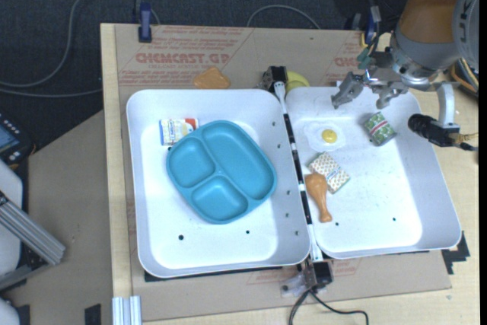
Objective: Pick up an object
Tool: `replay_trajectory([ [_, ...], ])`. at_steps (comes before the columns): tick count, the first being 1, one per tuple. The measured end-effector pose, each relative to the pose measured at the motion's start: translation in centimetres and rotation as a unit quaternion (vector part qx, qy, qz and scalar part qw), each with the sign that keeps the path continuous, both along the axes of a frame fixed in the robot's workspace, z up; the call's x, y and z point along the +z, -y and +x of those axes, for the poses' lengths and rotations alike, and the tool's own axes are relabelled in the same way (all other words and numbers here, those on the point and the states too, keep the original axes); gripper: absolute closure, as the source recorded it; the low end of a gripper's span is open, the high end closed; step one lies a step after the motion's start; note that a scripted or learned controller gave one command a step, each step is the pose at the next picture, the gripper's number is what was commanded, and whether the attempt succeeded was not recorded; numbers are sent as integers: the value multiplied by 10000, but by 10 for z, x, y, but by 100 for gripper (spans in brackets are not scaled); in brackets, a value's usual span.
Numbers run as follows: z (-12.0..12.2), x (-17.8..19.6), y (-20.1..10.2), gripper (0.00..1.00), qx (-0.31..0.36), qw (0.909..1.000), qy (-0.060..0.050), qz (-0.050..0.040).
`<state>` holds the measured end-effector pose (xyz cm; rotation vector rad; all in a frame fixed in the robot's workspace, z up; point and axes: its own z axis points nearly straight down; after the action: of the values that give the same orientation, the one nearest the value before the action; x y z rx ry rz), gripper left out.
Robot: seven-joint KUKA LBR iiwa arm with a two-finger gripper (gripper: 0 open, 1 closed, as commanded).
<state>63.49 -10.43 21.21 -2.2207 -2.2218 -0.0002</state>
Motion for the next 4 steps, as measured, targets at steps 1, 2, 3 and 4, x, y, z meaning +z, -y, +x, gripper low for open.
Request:
replay_trajectory([
  [1,22,-50,69,0,-30,10000,-6,-18],
  [2,-5,-85,75,0,-12,10000,-32,4],
  [3,32,-131,67,0,9,10000,3,-2],
  [4,33,-116,68,100,8,10000,25,-12],
])
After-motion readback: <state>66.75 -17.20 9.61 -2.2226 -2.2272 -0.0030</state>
